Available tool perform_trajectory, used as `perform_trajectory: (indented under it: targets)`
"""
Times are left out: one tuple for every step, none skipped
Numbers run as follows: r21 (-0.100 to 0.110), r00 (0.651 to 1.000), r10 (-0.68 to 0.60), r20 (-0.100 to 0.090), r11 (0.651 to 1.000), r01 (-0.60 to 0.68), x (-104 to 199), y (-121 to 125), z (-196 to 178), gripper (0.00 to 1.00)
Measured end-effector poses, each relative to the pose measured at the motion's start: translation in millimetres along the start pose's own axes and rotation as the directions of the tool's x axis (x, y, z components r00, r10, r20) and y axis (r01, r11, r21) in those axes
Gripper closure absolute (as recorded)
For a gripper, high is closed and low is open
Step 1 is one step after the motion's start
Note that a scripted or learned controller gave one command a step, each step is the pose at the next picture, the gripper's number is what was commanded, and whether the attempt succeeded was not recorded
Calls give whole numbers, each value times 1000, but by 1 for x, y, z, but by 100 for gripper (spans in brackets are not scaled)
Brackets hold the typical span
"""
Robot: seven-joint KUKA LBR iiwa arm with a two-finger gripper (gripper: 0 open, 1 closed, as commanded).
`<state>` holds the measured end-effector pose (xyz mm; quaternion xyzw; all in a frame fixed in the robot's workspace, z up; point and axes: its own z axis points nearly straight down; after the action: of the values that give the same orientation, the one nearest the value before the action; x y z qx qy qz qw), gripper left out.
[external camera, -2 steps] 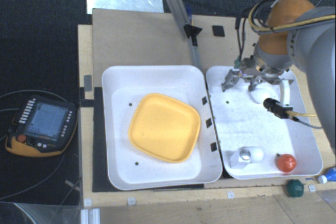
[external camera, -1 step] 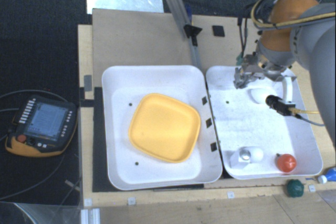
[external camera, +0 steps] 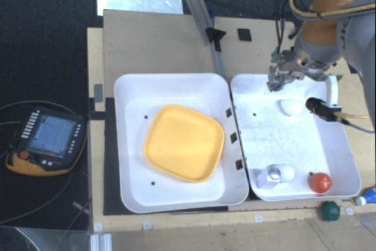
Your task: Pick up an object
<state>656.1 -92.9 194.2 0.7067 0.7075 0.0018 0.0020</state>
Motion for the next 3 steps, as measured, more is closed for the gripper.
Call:
perform_trajectory:
  targets:
    - [1, 1000, 0, 0, 1000, 0, 0, 1, -41, 100]
    - [4, 1000, -2, -1, 1000, 2, 39, -24, -49, 100]
    - [4, 1000, -3, -2, 1000, 3, 86, -50, -56, 100]
